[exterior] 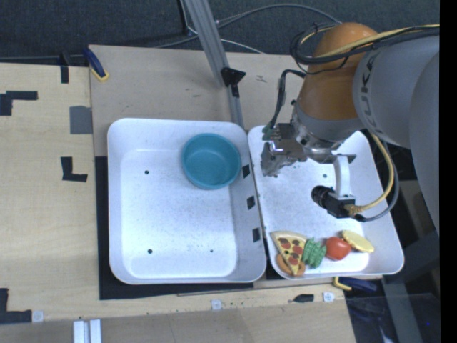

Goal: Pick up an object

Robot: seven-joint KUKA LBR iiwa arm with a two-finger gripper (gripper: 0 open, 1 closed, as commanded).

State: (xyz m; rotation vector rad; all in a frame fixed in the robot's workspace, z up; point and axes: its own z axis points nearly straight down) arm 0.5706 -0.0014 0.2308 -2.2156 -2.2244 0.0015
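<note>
Left bin: a shallow white plastic tray (128, 213) with rounded corners, lying on the left half of the bench.
Bowl: a round teal-blue plastic bowl (211, 161) sits upright in the far right corner of the left bin, near the wall shared with the neighbouring tray.
Right bin: a second shallow white plastic tray (300, 213) lies just beside the first.
Toy food: along the near edge of the right bin lies a row of small pieces, from left to right a triangular pizza slice with red dots (288, 251), a leafy green piece (313, 251), a round red tomato-like piece (338, 248) and a yellow curved piece (357, 241). They touch or nearly touch one another.
Gripper: the grey two-finger gripper (273, 164) hangs over the far left part of the right bin, under the orange band of the arm. Nothing is seen between its tips, and whether they stand apart or together cannot be told from this angle.
Step in hand: by my judgement, the approach; no object is lifted yet, and the gripper is well apart from the toy food and separated from the bowl by the bin walls.
Next move: likely a choice of target, then travel either toward the near edge to reach the crowded food pieces, or left over the wall to the bowl's rim, followed by a descent.
</note>
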